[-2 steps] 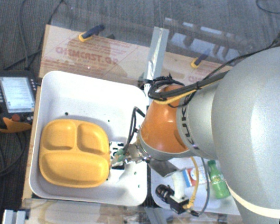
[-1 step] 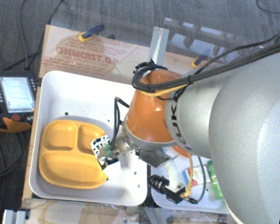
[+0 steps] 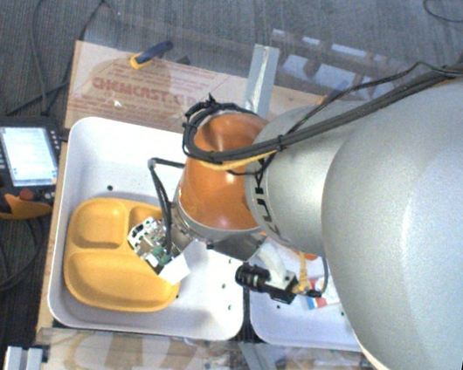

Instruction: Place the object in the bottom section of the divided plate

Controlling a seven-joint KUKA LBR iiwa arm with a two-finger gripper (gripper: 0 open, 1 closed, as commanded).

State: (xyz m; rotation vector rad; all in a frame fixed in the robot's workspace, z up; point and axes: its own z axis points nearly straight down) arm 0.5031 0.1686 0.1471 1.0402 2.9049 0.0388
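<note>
Grey carpet, far left: a handheld control pendant (image 3: 20, 153) lies on it with its screen lit and an orange grip at its lower edge, well apart from the bench.
Board behind the bins: brown with faded red print (image 3: 141, 93). A small blue and yellow item (image 3: 151, 52) sits at its top edge.
Left bin (image 3: 116, 137): white and shallow. It holds the plate in its lower left part.
Divided plate (image 3: 100, 227): yellow, lying flat, with two smaller sections above and one wide section below.
Bottom section (image 3: 113, 278): bare yellow surface, nearest the bin's front wall.
My gripper (image 3: 153, 244): low over the plate's right side, above the upper right section, with a green circuit board showing on it. Apart or together I cannot tell, because my wrist hides the tip.
The object: I cannot make it out. A small white piece (image 3: 176, 269) shows just beside my gripper at the plate's right rim — whether it belongs to me or is the object, I cannot tell.
My orange band (image 3: 219, 178): right above the gripper, with black cables looping around it.
Black plug (image 3: 266, 281): sticks out under my wrist, over the gap between the bins.
Right bin (image 3: 295, 328): white, largely covered by my grey arm (image 3: 404, 210) — a few small orange and blue things (image 3: 313, 284) peek out near its left wall.
</note>
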